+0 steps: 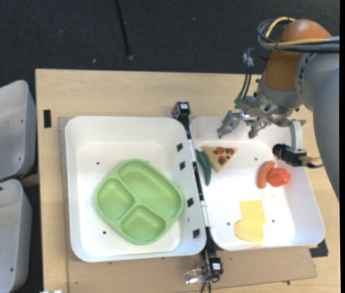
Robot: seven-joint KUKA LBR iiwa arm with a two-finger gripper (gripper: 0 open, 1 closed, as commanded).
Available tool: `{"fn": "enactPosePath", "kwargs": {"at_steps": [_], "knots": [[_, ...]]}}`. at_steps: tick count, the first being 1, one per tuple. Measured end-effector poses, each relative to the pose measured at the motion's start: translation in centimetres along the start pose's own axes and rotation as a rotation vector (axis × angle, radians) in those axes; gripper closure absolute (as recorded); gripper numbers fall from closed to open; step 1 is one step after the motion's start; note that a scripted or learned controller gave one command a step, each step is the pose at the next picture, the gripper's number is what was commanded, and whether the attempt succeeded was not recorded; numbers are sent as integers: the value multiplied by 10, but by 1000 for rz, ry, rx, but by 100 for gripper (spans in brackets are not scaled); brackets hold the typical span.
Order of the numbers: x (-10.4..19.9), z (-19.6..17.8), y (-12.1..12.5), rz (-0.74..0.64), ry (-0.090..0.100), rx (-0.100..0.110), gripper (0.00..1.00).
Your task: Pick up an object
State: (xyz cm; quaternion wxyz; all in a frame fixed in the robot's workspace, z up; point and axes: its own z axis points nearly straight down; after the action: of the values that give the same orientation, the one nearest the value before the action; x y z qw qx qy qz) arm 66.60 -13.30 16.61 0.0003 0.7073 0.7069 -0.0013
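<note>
Camera view: green divided plate (139,201) lies in the left bin (75,163). All else is placed relative to the pizza slice (220,155), which sits in the right bin (309,215) near its left wall. Green pepper (205,166) just left of the slice. Yellow cheese pieces (250,220) below and right. Red tomato and sausage (272,175) right, touching each other. Gripper (245,125) above and right of the slice, fingers spread wide, nothing between them.
</note>
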Motion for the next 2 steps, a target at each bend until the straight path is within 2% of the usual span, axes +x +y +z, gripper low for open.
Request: {"fn": "enactPosePath", "kwargs": {"at_steps": [1,2], "knots": [[1,58,-9,2,1,3,0],[-1,63,-8,4,-1,-4,0]]}}
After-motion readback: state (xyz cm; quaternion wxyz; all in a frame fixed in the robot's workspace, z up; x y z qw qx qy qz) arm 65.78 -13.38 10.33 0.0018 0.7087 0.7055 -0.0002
